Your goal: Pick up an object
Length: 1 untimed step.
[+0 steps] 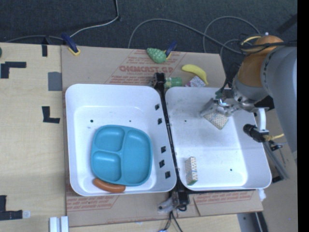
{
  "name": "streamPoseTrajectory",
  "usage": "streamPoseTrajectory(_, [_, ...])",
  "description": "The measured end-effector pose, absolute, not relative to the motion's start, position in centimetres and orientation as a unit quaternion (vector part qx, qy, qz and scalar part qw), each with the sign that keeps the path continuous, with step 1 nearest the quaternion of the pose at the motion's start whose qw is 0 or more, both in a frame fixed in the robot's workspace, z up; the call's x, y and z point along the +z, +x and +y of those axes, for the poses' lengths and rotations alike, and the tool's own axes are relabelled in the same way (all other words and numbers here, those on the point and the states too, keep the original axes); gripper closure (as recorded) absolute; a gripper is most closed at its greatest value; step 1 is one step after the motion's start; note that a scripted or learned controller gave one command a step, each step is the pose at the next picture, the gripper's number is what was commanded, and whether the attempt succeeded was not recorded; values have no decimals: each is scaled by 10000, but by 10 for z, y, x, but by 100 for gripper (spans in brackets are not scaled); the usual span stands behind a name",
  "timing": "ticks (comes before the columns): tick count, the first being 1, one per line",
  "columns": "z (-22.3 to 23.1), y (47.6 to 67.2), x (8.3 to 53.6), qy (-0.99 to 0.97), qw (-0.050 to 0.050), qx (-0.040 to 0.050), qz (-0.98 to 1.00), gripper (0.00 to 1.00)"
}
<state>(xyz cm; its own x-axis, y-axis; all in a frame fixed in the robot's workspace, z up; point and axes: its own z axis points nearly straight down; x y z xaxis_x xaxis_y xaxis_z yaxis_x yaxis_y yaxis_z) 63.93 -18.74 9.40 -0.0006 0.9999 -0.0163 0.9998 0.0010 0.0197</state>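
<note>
dark grey carpet (58,8) across the top, thin cables (116,6) looping over it. light wood bench (26,144) on the left with black tape marks (48,115) and a grey patch (54,80). brown cardboard sheet (111,66) with red print lies on the bench, held at its top edge by blue clamps (70,43). even overhead light, soft shadows

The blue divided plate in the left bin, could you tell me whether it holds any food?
Empty: all three compartments of the blue divided plate show bare blue. An orange sausage lies outside it, beside its near rim.
</note>
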Motion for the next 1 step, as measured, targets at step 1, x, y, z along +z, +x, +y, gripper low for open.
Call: streamPoseTrajectory(1, [-153,637,94,7066,124,24,7075,0])
